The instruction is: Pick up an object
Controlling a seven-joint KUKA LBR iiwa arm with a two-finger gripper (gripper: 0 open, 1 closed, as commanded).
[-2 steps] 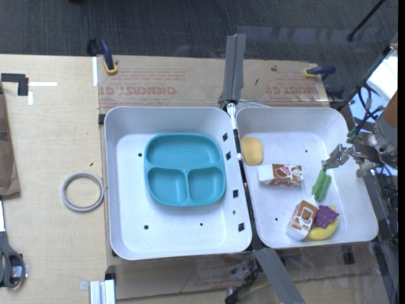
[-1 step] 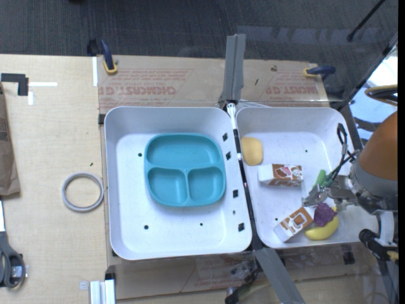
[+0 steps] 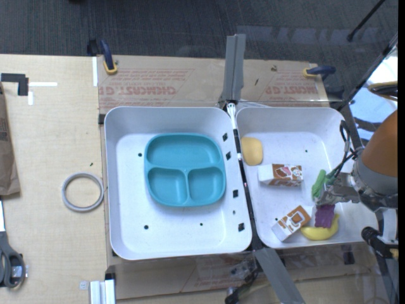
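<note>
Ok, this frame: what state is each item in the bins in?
Teal divided plastic plate: flat in left bin, right way up.
Yellow rounded sponge-like block: loose, right bin.
White-and-brown carton: on its side.
Second small carton: lying tilted.
Yellow banana: lying beside it.
Gripper: above purple item.
</note>
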